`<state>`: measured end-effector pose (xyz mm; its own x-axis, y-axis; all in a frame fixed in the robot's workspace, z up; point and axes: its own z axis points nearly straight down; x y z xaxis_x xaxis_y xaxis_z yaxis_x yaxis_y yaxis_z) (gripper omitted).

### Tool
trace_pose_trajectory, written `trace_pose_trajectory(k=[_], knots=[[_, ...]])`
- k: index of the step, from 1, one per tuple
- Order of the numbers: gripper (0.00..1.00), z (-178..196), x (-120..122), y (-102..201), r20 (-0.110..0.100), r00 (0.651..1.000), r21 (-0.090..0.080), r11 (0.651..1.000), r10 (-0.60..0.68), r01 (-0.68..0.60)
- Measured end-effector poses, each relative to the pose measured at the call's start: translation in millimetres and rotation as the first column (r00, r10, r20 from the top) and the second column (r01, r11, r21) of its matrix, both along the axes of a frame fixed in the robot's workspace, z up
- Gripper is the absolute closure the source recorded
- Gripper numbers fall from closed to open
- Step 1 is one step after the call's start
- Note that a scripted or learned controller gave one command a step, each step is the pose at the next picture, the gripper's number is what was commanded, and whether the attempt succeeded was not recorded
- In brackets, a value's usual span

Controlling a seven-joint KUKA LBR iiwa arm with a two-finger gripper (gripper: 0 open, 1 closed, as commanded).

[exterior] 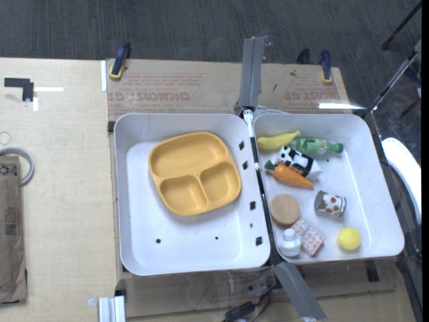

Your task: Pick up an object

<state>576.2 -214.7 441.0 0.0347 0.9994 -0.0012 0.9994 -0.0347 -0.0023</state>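
Dark carpet [201, 12] runs behind a pale wooden bench [60, 180], where flattened brown cardboard [201, 86] printed with red lettering lies under two shallow white bins set side by side. Two blue-and-yellow clamps [120, 60] pin the cardboard's far edge. Most of the left bin [134, 247] is taken up by a yellow divided plate [194, 173] with three compartments, sitting slightly toward the far side. All the small pickable objects sit in the right bin [375, 180]. Near its far wall a yellow banana [278, 140] lies just beside a green bottle [319, 146] on its side. In front of them a black-and-white cow toy [295, 159] touches an orange carrot [293, 176]. Closer to the middle sit a tan round disc [285, 209] and a small printed cup [330, 204] tipped on its side. Along the near wall are a small white bottle [289, 241], a checked red-and-white packet [309, 238] touching it, and a yellow ball [349, 238] off toward the right corner. Each of these objects rests on the bin floor. At the bench's left edge lie a brown paper bag [12, 233] and a grey ring [20, 166].
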Motion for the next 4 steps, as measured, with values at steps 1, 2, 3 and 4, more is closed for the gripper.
trace_pose_trajectory(k=[1, 2, 3, 4], knots=[[1.0, -85.7, -19.3, -2.4, 0.0, 1.0, 0.0, 1.0, -0.017, 0.017], [1.0, -260.2, -17.6, 23.1, 0.0, 0.999, 0.001, 0.999, 0.043, -0.043], [1.0, -152.9, -4.7, 47.9, 0.001, 0.778, -0.002, 0.778, -0.628, 0.628], [1.0, -0.1, -37.2, 68.8, 0.001, 0.864, -0.002, 0.864, -0.503, 0.503]])
